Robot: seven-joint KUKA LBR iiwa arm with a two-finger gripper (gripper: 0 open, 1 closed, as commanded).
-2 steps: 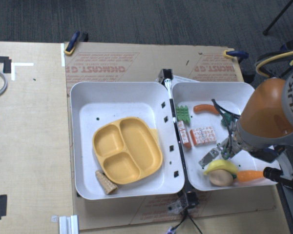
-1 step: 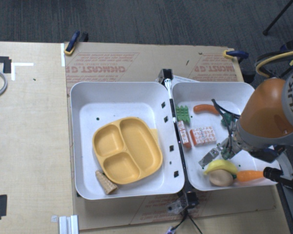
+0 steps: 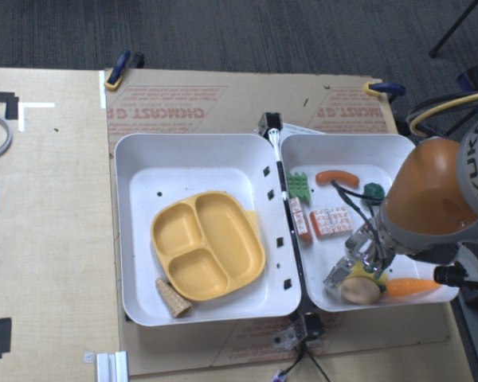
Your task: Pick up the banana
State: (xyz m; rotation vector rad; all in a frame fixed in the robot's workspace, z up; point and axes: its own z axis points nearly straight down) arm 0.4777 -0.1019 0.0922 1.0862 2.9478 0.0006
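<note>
The banana (image 3: 365, 272) shows as a small patch of yellow at the near edge of the right bin (image 3: 398, 151), mostly hidden under the gripper. My gripper (image 3: 352, 264) is low over that spot, right on top of the yellow patch. The grey arm with its orange band (image 3: 426, 189) covers the bin's right side. Whether the banana sits within the gripper's grasp cannot be made out.
A beige round item (image 3: 360, 291) and an orange carrot (image 3: 413, 288) crowd the banana. Further back lie a red-white box (image 3: 329, 222), a red sausage (image 3: 337, 178), a green block (image 3: 298, 185) and a dark green piece (image 3: 374, 191). The left bin (image 3: 135, 213) holds a yellow divided plate (image 3: 207, 245) and a brown chunk (image 3: 173, 298).
</note>
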